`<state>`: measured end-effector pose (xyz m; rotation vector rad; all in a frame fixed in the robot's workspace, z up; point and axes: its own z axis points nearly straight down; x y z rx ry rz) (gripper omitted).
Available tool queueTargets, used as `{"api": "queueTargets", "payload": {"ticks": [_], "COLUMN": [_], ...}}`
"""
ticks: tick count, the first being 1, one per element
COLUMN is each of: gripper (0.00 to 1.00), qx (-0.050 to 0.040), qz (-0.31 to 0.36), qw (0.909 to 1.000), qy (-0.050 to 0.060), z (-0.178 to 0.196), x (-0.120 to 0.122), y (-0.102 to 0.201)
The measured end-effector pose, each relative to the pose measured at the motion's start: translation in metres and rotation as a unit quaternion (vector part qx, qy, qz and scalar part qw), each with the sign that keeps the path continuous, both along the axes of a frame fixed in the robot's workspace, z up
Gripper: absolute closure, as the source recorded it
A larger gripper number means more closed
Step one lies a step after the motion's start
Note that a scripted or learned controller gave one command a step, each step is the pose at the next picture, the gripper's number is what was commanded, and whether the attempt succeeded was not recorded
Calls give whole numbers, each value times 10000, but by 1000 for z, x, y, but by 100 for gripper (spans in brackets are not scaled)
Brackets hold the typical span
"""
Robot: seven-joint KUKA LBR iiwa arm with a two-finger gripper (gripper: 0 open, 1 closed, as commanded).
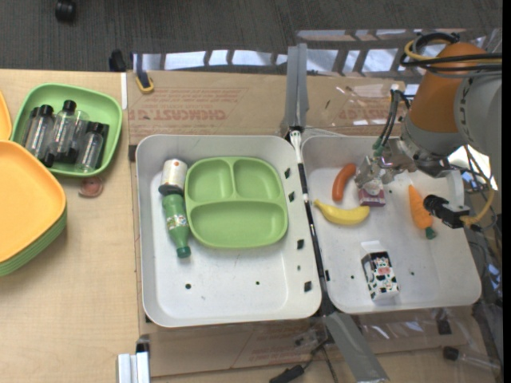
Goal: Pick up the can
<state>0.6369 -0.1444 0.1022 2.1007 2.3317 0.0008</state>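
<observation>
Camera view: gripper (372,180) low in right bin (447,294) over small purple-based can (374,195), prob lining up grasp; can't tell its state

Pincer (374,174) over pink can (373,195)

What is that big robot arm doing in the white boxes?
The arm's gripper is down in the right bin, right over a small purple-and-white thing that may be the can it is meant to pick up. Next to it lie a banana, a red sausage-shaped toy, a carrot and a little carton. The left bin holds a green tray and a green bottle.
</observation>
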Motion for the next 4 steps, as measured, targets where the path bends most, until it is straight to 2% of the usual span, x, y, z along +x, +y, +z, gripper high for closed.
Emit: {"api": "queueTargets", "payload": {"ticks": [1, 2, 3, 4], "gripper": [0, 100, 100, 100], "qx": [0, -8, 2, 4], "qz": [-2, -10, -70, 8], "qw": [10000, 10000, 10000, 10000], "qy": [1, -16, 14, 15], "z": [0, 10, 64, 98], "x": [0, 1, -35, -4], "y": [0, -1, -30, 35]}}
